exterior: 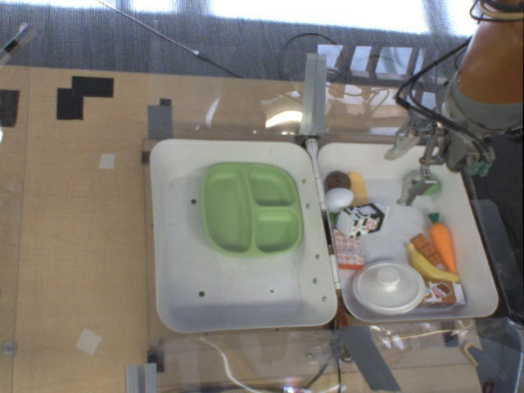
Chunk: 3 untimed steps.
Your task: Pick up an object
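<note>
Hand: your hand (423, 178) is hanging over the far side of the right bin (483, 289), its two fingers (412, 191) standing apart with nothing between them.
Green piece: you are hovering right over a small green thing (432, 187) at the fingertips; it is mostly hidden, so you cannot tell what it is.
Carrot: the carrot (443, 244) is lying near the hand toward the near side, beside the banana (429, 266). It is looking like light, stiff toy plastic, smooth and tapered, so you are likely better off closing across its thick middle than its tip.
Other picks: the white egg (339, 197), brown ball (336, 179) and yellow piece (358, 188) are clustering by the divider; round and slick, they are probably going to slip.
Right bin: it is also holding a cow-print carton (361, 219), a red packet (349, 252), a brown bar (424, 248) and a white lidded bowl (386, 286) at the near edge.
Left bin: the left bin (176, 293) is carrying one green divided plate (251, 207).
Tabletop: the tabletop (74, 244) is bearing both bins side by side.
</note>
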Each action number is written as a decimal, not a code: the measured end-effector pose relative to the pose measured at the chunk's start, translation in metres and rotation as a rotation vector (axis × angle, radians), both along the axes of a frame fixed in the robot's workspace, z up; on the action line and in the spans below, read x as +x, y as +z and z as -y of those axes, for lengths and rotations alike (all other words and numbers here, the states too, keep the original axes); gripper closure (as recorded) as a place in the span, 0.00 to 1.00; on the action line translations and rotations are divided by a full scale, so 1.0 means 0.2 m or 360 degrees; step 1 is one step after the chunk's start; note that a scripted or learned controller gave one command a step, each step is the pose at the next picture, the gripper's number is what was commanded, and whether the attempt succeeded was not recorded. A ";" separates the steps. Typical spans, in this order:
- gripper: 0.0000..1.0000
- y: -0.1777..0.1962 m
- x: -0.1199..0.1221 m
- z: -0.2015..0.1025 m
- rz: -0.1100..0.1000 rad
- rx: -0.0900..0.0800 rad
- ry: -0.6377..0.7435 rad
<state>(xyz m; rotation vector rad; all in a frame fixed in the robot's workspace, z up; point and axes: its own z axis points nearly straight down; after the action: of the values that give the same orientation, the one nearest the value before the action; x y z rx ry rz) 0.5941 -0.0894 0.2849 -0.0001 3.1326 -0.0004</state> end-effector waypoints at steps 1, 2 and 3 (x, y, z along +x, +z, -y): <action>0.00 -0.82 -0.03 0.23 -0.0024 0.0004 0.0143; 0.00 -0.97 -0.32 0.46 0.0016 -0.0009 0.0020; 0.00 -0.96 -0.46 0.58 0.0033 -0.0007 -0.0155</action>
<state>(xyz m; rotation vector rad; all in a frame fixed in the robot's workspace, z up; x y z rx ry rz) 0.5031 -0.2051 0.0919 0.1514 3.1080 -0.0077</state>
